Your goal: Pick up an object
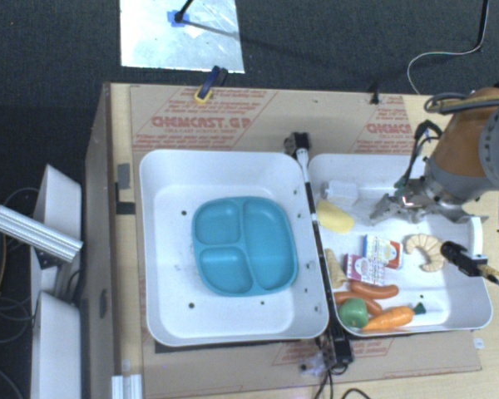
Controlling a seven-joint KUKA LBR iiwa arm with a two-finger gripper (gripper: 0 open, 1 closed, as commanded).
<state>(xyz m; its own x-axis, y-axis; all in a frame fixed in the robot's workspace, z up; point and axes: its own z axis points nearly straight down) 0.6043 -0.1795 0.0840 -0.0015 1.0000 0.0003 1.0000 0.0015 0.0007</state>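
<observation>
The right bin holds several toy foods. A yellow lemon-like piece lies at its left, with a red and white carton in the middle and a beige croissant to the right. An orange sausage, a green fruit and a carrot lie along the front. My gripper hangs low over the bin's back part, just behind the carton and the croissant. Nothing is visible in its grasp.
The left bin holds a blue divided plate. A pale banana-like piece lies by the divider between the bins. A whitish object sits at the right bin's back left. The arm comes in from the right.
</observation>
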